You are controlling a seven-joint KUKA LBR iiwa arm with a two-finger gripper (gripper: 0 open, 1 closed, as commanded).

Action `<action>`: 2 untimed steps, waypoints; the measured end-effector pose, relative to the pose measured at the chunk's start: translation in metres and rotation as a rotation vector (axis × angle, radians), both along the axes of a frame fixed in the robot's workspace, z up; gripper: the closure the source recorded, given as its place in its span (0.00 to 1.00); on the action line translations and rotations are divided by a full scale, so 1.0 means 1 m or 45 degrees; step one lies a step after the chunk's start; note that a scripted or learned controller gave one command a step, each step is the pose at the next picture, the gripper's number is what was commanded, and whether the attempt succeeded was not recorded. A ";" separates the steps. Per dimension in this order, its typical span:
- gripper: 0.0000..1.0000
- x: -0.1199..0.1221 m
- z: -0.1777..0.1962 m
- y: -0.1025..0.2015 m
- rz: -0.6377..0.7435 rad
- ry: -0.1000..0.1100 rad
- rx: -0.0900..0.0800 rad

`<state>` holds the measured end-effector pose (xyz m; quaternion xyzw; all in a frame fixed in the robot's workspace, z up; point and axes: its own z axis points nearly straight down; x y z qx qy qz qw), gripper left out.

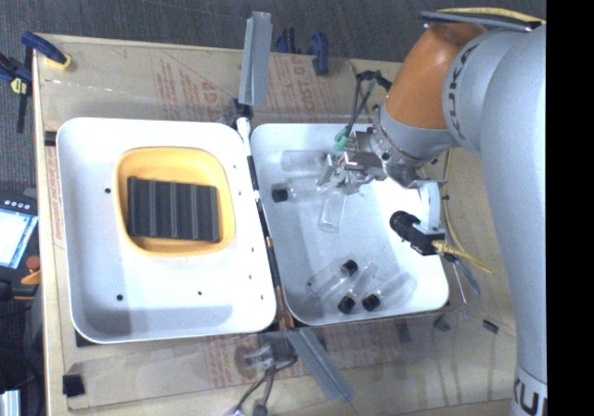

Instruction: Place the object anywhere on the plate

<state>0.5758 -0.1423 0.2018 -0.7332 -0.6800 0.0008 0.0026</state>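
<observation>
A: Claw [345, 171] low over upper half of right bin [297, 256]. Open or closed? Can't tell, too much glare and clutter.

B: Same here. Clear vial [329, 213] just below it, see-through, tube-shaped. Touching or not, no idea.

A: More crowding close by: another clear vial [299, 162] lying just left of claw, plus black-capped bunch [357, 292] down near front wall.

B: Yellow plate [176, 159] over in left bin [93, 293], rounded and glossy, dark ridged slab [174, 208] sitting on it. Well apart from that vial.
</observation>
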 end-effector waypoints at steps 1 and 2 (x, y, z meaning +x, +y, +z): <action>1.00 0.034 -0.011 0.070 0.093 -0.002 -0.002; 1.00 0.043 0.017 0.135 0.289 -0.003 -0.003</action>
